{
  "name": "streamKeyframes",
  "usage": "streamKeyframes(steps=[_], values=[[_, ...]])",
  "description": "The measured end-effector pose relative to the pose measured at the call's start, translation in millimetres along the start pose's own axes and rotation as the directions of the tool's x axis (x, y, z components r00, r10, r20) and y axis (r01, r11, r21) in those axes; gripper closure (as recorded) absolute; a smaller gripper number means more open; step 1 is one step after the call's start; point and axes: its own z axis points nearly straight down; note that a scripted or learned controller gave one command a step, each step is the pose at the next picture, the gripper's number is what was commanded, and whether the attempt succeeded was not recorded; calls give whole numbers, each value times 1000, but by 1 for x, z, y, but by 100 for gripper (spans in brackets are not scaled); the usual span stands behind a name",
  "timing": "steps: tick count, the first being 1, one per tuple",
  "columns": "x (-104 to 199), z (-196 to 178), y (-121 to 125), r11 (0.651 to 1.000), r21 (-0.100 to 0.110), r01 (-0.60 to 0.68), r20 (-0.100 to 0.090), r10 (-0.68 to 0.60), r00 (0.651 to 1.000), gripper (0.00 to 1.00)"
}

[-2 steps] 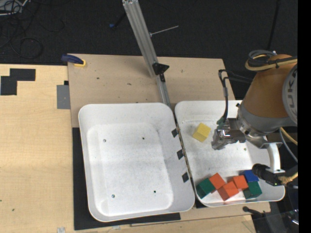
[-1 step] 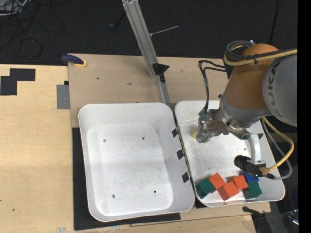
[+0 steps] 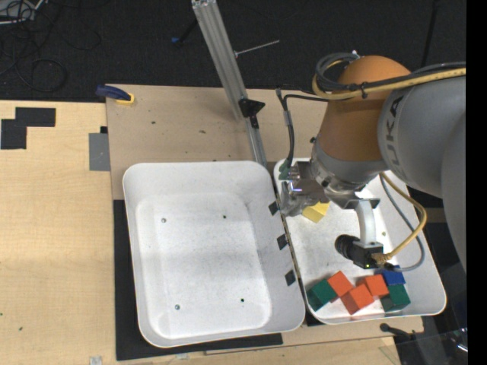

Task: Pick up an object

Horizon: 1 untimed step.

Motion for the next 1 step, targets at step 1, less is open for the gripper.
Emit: streamKeyframes(steps=[1], values=[[53,13,12,1000,1,-2,1,2,1000,100]])
